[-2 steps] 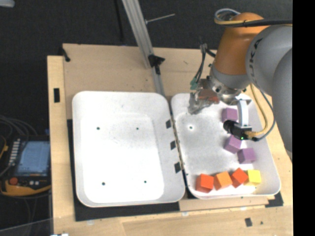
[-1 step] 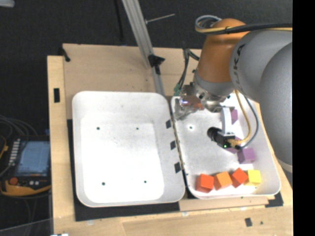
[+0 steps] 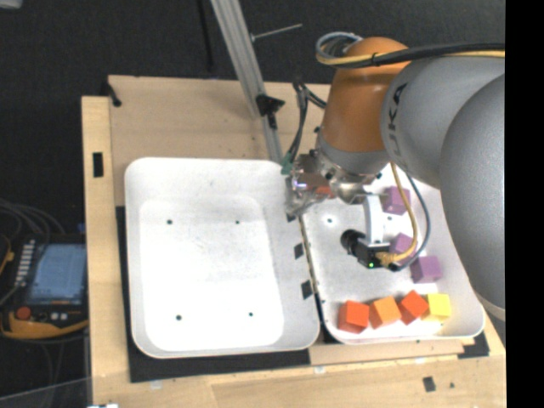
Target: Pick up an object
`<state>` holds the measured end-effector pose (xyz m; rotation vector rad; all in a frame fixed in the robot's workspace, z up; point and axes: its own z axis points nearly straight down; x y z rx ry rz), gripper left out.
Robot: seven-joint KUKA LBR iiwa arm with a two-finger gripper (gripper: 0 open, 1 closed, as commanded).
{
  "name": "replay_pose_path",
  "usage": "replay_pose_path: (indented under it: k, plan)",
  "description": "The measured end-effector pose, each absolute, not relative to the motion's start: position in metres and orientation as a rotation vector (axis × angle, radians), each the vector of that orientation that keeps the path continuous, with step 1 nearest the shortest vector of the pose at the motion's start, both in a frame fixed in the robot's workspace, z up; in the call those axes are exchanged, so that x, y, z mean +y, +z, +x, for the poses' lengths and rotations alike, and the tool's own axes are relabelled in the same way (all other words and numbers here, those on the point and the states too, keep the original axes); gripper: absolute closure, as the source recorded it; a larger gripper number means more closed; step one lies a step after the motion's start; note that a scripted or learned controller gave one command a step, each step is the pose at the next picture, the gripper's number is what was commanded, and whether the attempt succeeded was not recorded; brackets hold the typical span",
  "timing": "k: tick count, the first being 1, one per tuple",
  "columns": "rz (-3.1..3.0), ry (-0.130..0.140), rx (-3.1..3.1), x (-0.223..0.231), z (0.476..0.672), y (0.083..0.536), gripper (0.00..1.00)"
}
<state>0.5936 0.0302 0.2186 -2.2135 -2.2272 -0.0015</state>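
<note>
Orange blocks (image 3: 354,315): in a row along the right bin's (image 3: 333,257) front edge, well apart from the gripper.
Gripper (image 3: 304,189): over that bin's back-left corner — open or closed, cannot tell.
Approach: centre over an end block — neighbours crowd the middle ones.

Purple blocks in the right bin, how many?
3. Upper purple block beside the wrist; middle purple block below it, partly covered; lower purple block just above the yellow block. The arm overhangs the right bin, so more may be hidden.
</note>
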Motion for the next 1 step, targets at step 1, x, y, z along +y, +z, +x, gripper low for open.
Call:
replay_pose_path:
  k: [1]
  plan:
    - [-2.212,-0.001,-2.228,0.0702,0.5702,0.2261,1.0]
